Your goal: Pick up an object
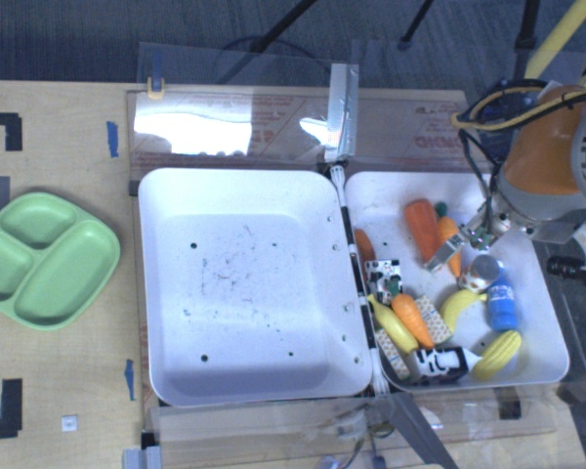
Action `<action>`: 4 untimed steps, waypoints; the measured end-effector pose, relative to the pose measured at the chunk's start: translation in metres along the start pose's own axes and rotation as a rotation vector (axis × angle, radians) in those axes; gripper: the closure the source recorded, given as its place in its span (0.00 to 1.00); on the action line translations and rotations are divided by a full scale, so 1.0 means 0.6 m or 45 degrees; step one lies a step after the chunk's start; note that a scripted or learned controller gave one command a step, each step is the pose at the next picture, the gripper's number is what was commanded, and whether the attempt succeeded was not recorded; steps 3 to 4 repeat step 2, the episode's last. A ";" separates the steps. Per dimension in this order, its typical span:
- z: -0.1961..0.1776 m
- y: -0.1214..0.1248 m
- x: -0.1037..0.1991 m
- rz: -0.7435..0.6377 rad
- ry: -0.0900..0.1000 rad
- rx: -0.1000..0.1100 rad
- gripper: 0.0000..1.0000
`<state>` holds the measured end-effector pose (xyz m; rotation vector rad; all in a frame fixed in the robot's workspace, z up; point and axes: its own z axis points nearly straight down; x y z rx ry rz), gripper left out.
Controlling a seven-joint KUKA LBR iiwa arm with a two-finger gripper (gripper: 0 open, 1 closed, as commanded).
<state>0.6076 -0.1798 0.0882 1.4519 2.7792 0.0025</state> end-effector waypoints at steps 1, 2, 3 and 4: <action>-0.018 0.000 -0.001 0.001 0.000 -0.001 1.00; -0.153 0.029 -0.011 0.360 0.001 0.002 1.00; -0.153 0.029 -0.011 0.360 0.001 0.002 1.00; -0.153 0.029 -0.011 0.360 0.001 0.002 1.00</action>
